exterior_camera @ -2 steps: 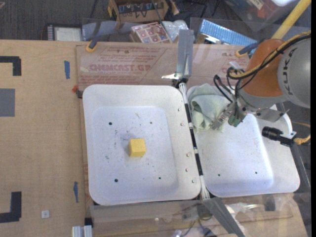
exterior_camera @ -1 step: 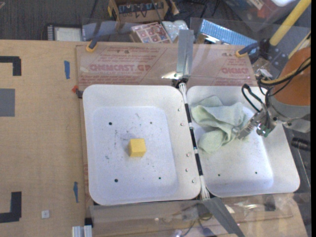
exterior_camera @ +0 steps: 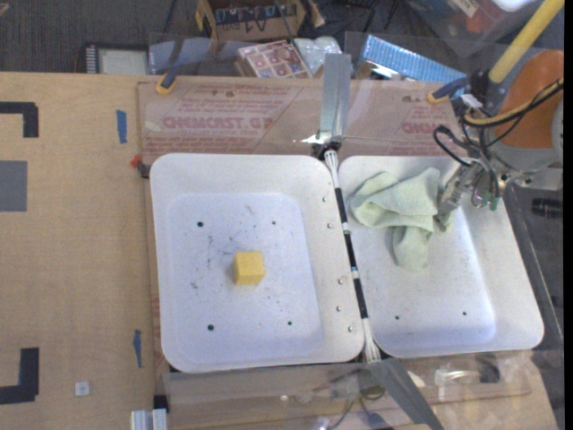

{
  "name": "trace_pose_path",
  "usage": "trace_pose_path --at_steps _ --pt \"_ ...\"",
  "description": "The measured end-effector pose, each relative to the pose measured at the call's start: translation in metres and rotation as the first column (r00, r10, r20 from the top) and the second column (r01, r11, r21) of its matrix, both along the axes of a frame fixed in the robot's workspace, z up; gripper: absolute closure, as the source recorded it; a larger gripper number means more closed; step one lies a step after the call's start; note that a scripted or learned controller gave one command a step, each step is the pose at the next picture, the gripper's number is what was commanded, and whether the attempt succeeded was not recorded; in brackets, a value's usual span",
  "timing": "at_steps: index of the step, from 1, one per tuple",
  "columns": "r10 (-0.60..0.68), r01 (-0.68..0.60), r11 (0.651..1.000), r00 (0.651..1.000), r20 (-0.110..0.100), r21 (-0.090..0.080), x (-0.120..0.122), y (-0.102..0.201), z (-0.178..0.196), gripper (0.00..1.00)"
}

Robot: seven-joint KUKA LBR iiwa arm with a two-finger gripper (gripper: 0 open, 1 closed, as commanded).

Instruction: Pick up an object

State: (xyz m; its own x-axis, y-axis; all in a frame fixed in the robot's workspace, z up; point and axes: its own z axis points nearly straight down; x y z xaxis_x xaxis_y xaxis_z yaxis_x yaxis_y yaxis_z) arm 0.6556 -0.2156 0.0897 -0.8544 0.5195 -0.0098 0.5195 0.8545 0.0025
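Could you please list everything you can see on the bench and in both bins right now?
Block: one, yellow, near the middle of the left bin.
Cloth: one, pale green, crumpled in the upper part of the right bin.
Bins: two, white, side by side; left bin, right bin.
Bench: one, tan board under the bins.
Clutter: several boxes and cables, mixed colours, behind the bench.
Gripper: one, grey, at the cloth's right edge in the right bin.
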Motion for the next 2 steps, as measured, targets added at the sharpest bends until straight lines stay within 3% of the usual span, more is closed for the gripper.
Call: trace_pose_path --at_steps 1,2 --pt "-0.344 0.344 0.939 0.939 0.0 0.004 -0.051 -0.009 0.0 1.0" --pt "-0.201 0.201 0.98 0.98 -0.004 0.002 -0.001 -0.008 0.069 1.0"
